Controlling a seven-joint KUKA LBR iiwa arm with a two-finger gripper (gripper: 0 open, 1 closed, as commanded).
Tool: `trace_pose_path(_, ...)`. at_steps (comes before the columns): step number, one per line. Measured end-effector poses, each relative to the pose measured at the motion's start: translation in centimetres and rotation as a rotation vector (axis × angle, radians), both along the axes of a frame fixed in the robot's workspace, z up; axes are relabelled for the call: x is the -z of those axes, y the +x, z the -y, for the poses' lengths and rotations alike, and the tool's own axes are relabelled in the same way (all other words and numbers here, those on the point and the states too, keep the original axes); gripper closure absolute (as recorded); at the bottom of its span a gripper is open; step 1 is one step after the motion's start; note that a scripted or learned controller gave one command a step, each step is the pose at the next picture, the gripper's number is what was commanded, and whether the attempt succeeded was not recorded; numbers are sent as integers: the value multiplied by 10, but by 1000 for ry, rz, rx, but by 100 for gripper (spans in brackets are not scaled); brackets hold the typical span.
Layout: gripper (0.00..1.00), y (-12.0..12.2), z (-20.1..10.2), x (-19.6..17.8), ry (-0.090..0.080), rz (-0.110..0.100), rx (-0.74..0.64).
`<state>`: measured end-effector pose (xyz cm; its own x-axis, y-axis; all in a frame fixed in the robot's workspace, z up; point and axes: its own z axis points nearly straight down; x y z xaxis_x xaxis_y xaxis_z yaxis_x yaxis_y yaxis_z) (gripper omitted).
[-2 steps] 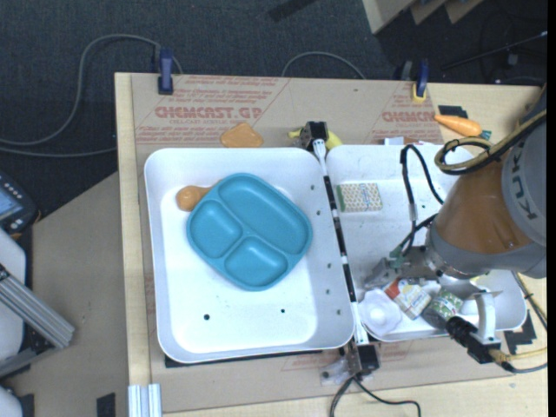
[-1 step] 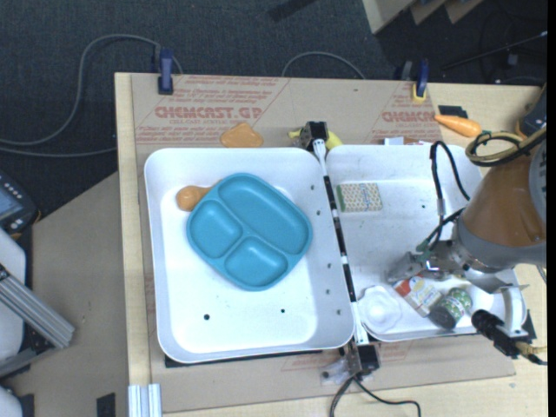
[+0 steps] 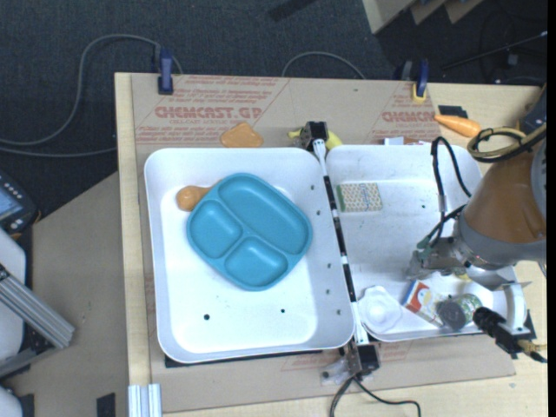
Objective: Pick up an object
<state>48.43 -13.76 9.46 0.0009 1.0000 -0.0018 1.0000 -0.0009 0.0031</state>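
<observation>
Gripper (image 3: 432, 263), finger state indiscernible, hovers just above a small red-and-white packet (image 3: 418, 298); descend squarely over it before closing.

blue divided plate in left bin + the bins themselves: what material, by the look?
Blue divided plate: probably moulded plastic, matte to satin; uniform colour, soft rounded compartment ridges, no sharp glare.
Left bin and right bin: likely thin formed plastic, smooth white with rounded corners and a rolled rim; coated metal can't be ruled out.
</observation>
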Motion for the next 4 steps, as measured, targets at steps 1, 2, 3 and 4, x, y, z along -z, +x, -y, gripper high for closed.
trace_pose_path(1,0,0,0,1,0,-1,0)
trace_pose_path(2,0,45,25,-91,-4,10,-2)
trace_pose_path(3,0,47,63,-43,2,-6,2)
trace_pose_path(4,0,38,79,7,7,-8,0)
